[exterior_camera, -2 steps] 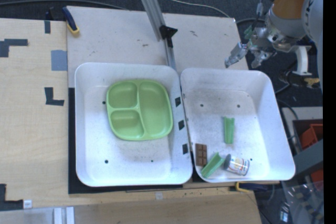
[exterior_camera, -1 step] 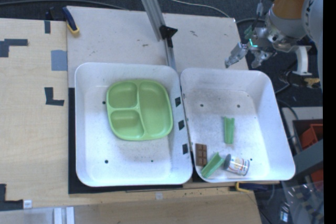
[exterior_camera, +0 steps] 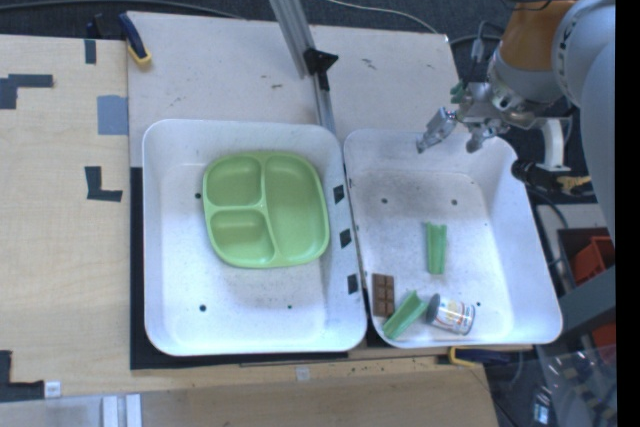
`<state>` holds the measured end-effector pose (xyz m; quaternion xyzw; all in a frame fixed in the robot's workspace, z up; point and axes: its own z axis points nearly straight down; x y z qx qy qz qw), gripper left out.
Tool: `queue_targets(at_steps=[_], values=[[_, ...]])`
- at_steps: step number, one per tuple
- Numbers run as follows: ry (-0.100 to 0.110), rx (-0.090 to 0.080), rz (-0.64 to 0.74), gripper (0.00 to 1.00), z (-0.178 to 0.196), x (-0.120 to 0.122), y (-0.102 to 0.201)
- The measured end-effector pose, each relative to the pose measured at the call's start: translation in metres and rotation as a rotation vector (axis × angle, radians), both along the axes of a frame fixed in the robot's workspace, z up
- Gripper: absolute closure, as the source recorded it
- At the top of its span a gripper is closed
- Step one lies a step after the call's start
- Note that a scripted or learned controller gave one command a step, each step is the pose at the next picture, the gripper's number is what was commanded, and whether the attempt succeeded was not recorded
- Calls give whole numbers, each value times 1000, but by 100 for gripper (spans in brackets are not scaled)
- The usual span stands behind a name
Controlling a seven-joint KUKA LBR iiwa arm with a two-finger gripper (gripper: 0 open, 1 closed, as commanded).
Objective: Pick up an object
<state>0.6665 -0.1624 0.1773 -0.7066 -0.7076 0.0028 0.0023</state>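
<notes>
Nearest you, along the right bin's [exterior_camera: 520,215] front wall, you've got the cluster, left to right: a brown chocolate-like block [exterior_camera: 383,293], a green wedge piece [exterior_camera: 403,315] and a small jar [exterior_camera: 452,315] lying on its side. The wedge leans diagonally, low end toward front-left, tip toward the jar, and looks to be touching it. The jar's long axis runs roughly left-right, lid end toward the right.

Just behind them, apart from everything, is the green stick [exterior_camera: 436,248]. Its long axis runs near front-to-back, almost upright in view. That's prob your best target: clear on all sides, no neighbours to bump.

The gripper [exterior_camera: 452,133] hovers over the bin's back rim, fingers spread apart, nothing btwn them.

To do this well, bring it fwd over the stick's middle, turn the wrist so the fingers close across the narrow width, not along the length, then descend straight.

The left bin [exterior_camera: 170,245] with the green divided plate [exterior_camera: 266,209] is a poorer bet; flat, hard to pinch.
</notes>
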Motion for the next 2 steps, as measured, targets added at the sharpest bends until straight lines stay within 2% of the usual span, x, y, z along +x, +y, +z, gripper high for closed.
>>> queue_targets(at_steps=[2], values=[[-2,-1,2,0,-91,-1,12]])
